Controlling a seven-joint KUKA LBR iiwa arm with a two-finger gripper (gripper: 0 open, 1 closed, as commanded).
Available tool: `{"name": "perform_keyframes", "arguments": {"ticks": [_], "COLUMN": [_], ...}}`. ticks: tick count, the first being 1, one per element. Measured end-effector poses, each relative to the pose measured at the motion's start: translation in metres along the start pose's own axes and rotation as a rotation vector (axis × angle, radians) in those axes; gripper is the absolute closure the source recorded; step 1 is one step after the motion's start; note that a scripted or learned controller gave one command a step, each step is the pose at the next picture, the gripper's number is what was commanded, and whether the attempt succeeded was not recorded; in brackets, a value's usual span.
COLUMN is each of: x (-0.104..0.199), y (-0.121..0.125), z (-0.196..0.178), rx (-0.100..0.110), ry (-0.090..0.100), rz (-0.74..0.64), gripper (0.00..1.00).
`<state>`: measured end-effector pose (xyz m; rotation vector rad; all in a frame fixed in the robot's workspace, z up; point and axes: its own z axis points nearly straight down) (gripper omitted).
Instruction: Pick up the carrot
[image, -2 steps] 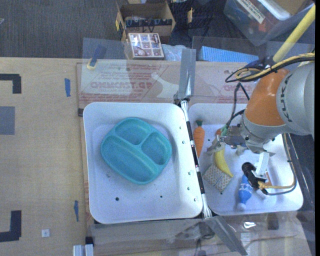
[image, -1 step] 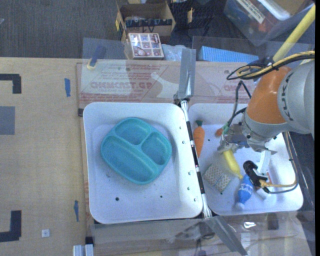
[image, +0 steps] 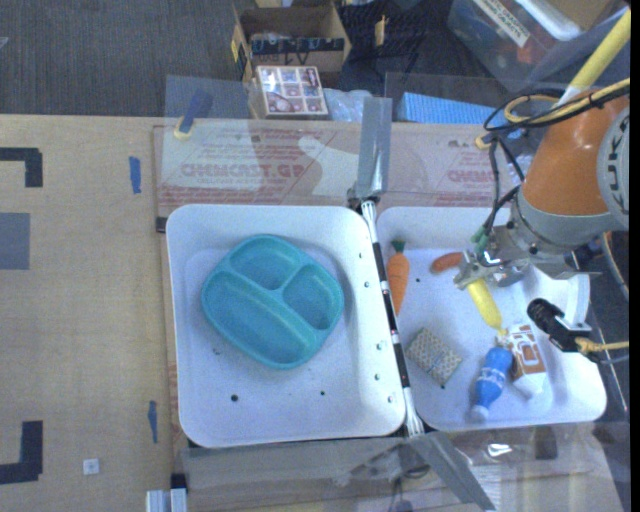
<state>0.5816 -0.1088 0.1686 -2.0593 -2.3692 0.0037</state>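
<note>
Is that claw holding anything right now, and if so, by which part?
It cannot be told. The claw hangs over the banana in the right bin; the carrot lies apart by the divider, untouched.

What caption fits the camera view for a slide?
Tool above the right bin, right of the carrot; teal plate in the left bin.

Arm (image: 570, 165): runs off the right edge, so its upper links are cut away.
Gripper (image: 483, 262): a small dark cluster under the wrist, and the state of its grip is too fine to read.
Orange piece (image: 446, 263): its right end slips behind the gripper, and what it is can't be told.
Yellow item (image: 487, 303): top end tucked under the gripper.
Cardboard box (image: 290, 40): chopped by the top edge.
Picture card (image: 290, 90): print too small to make out.
Table (image: 80, 300): cut off at left and bottom.
</note>
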Motion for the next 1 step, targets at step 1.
{"name": "perform_keyframes", "arguments": {"ticks": [1], "x": [0.0159], "y": [0.0319], "z": [-0.0123], "rx": [0.0], "ry": [0.0], "rz": [0.154], "gripper": [1.0]}}
